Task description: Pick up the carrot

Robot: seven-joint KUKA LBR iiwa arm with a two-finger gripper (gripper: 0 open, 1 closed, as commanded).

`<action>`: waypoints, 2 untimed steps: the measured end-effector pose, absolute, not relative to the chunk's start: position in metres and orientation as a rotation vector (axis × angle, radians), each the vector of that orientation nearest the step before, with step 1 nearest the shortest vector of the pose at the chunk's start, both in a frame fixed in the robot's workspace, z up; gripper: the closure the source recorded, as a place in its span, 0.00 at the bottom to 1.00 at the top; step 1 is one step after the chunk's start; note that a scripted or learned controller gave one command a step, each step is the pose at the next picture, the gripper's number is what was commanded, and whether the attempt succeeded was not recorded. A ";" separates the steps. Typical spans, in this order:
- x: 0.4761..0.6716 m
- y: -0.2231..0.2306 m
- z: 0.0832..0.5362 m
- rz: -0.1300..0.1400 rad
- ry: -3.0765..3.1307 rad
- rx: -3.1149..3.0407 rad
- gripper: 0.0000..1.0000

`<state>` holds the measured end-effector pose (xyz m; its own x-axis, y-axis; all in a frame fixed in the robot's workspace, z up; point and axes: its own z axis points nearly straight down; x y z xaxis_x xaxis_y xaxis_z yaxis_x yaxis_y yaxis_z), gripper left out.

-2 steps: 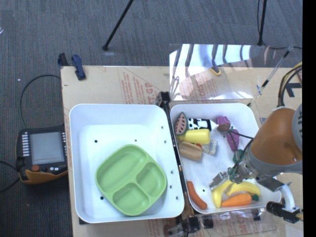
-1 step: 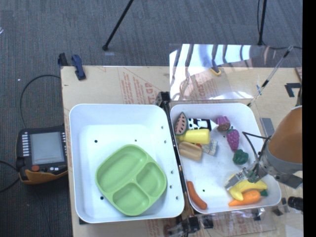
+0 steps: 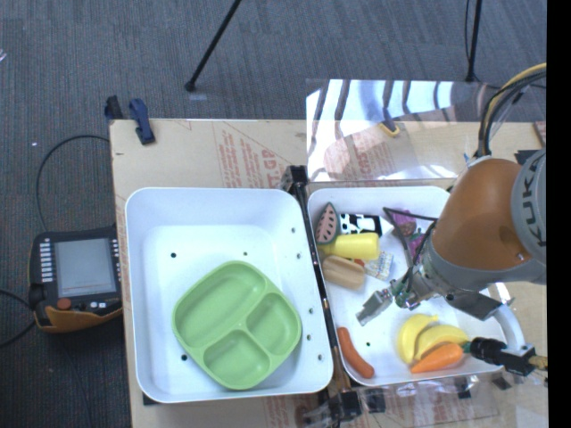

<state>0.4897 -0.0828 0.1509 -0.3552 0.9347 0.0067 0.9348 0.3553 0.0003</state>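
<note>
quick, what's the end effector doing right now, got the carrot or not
End effector: over the right bin, not on the carrot, which lies by the banana. Open or closed: cannot be told.

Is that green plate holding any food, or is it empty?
Empty. The green plate lies flat in the left bin, its three sections bare. The toy food, carrot included, sits in the right bin.

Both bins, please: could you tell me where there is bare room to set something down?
The left bin has bare floor along its far and left walls, around the green divided plate. The right bin is crowded: carrot, banana, hot dog, sausage and the arm; one small patch lies between sausage and banana.
</note>
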 end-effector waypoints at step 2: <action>0.474 -0.092 0.094 0.004 -2.594 -1.747 1.00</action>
